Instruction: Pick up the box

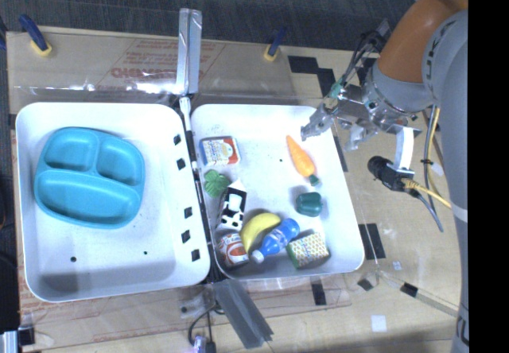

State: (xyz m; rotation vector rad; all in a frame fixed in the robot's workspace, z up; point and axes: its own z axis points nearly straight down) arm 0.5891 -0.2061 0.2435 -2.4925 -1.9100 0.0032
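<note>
Several box-like items lie in the right bin (338, 184). A white and red carton (219, 151) rests near its top left corner. A black-and-white patterned box (233, 208) stands by the left wall. A small green-and-gold checkered box (308, 249) sits at the lower right. My gripper (316, 124) hangs over the bin's upper right corner, just up and right of an orange carrot (300, 157). It is well apart from all three boxes and nothing shows in its grasp.
A banana (260, 228), a blue bottle (277, 238), a can (231, 249), a dark green fruit (309, 203) and a leafy green toy (215, 182) crowd the right bin. A blue divided plate (87, 176) lies in the left bin (32, 264).
</note>
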